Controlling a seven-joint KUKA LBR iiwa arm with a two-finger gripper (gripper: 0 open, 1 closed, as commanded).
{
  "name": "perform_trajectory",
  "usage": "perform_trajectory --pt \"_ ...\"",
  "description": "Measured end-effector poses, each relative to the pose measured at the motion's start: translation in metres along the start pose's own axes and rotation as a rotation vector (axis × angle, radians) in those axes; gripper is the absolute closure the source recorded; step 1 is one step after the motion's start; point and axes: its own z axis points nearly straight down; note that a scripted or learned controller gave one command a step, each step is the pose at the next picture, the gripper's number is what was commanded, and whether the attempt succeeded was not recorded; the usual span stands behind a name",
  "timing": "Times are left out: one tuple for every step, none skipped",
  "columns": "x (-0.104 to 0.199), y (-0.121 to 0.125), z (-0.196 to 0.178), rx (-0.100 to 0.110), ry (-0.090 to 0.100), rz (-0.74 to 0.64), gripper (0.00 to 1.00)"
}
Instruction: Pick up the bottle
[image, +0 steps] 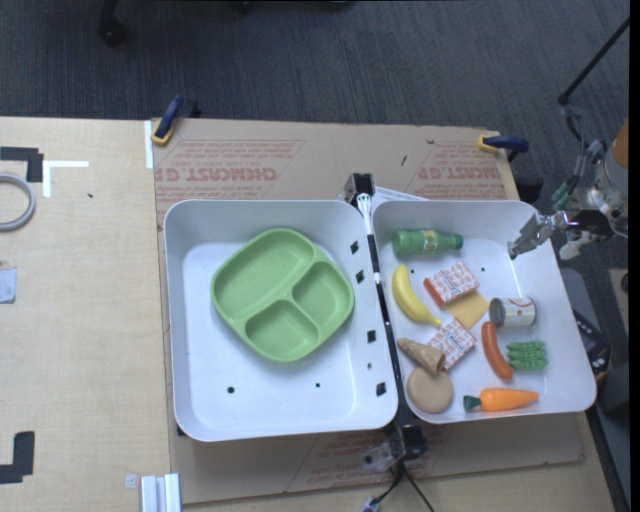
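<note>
The robot's arm (612, 195) showed at the right side of the picture. It was light grey and looked rounded and smooth. A small patch of orange sat at its top, by the edge. Thin cables ran along it, and one bit of them looked green. The gripper (527, 240) was at the end of the arm. It was made of shiny grey metal with darker parts between. It was thin and came to a narrow tip. Its small parts were too little and too blurry to tell apart.
</note>
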Motion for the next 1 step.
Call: perform_trajectory --pt "0.0000 0.0006 -0.0097 -0.001 -0.001 -0.003 1.00"
